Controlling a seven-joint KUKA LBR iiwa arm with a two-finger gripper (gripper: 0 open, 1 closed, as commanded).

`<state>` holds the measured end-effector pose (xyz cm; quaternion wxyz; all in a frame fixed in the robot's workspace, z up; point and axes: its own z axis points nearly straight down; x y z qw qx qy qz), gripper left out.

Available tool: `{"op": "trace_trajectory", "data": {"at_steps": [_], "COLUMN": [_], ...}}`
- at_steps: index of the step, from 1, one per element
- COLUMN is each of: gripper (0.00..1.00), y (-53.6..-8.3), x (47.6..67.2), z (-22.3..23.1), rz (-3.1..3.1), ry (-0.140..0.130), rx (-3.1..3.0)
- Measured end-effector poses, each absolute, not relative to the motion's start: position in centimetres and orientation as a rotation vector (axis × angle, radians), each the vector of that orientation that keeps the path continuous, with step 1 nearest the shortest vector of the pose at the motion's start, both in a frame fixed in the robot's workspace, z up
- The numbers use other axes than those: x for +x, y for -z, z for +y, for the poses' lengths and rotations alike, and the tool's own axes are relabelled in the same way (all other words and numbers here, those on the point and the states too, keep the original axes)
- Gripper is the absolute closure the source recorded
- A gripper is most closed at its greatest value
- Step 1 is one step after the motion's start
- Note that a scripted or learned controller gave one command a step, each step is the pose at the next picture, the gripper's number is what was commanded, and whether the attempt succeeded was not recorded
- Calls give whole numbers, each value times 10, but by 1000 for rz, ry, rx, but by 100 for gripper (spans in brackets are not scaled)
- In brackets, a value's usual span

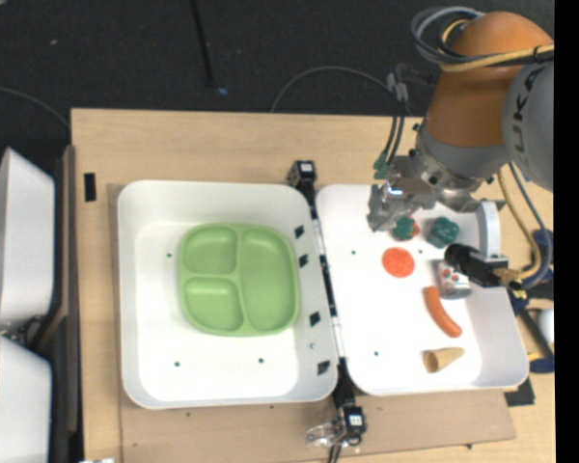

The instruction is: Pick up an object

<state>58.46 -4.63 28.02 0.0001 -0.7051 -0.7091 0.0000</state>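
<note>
Wooden bench, two white bins, no legible writing; pincer over teal toy, grip indiscernible.

Pale green divided plate, white bins, red-orange disc, orange sausage, tan cone

Hand beside teal object
</note>
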Motion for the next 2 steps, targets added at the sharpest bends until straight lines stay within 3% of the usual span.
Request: {"op": "trace_trajectory", "data": {"at_steps": [2], "gripper": [100], "y": [-248], "x": [562], "z": [60], "rz": [-2228], "ry": [0], "rx": [-2213]}}
